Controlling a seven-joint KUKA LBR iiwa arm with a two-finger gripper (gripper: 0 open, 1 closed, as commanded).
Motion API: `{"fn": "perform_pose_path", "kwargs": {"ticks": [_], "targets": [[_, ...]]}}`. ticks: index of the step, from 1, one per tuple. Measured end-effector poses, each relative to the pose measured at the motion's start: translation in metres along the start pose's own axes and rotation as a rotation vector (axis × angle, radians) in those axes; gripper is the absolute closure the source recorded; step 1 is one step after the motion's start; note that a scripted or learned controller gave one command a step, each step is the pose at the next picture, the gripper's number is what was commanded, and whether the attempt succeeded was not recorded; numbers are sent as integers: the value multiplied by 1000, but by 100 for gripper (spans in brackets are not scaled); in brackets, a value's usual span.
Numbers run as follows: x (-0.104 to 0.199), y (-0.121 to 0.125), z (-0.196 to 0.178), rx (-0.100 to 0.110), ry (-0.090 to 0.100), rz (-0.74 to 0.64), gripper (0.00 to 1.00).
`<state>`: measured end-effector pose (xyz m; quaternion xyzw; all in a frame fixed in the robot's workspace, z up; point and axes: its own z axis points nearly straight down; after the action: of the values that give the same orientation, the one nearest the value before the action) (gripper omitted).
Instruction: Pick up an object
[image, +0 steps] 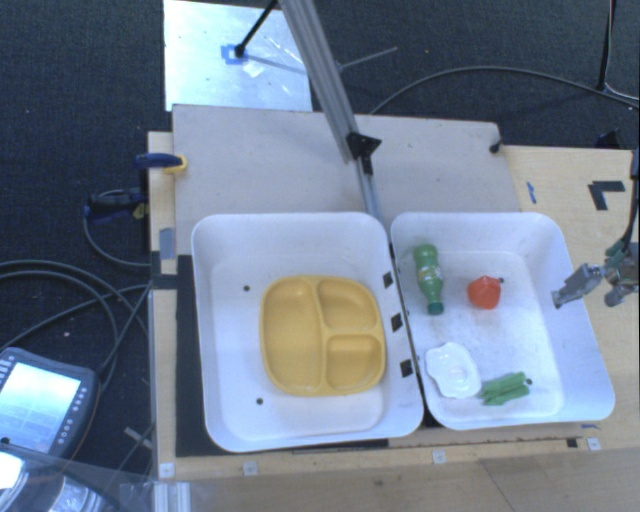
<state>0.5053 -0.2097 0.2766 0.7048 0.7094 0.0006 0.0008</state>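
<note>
At right bin (560, 250) edge, gripper (585, 283) grasps nothing, spread unclear; best aim for isolated red piece (484, 292), descending straight, centred.

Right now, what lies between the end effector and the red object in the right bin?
Bare white bin floor and the right bin's rim, seen in the camera view, separate the end effector from the red object.
</note>
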Motion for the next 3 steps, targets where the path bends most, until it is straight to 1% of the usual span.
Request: {"fn": "perform_pose_path", "kwargs": {"ticks": [1, 2, 3], "targets": [[0, 0, 0, -1, 0, 2, 0], [-1, -3, 62, 6, 1, 6, 0], [2, 2, 123, 6, 2, 6, 0]]}}
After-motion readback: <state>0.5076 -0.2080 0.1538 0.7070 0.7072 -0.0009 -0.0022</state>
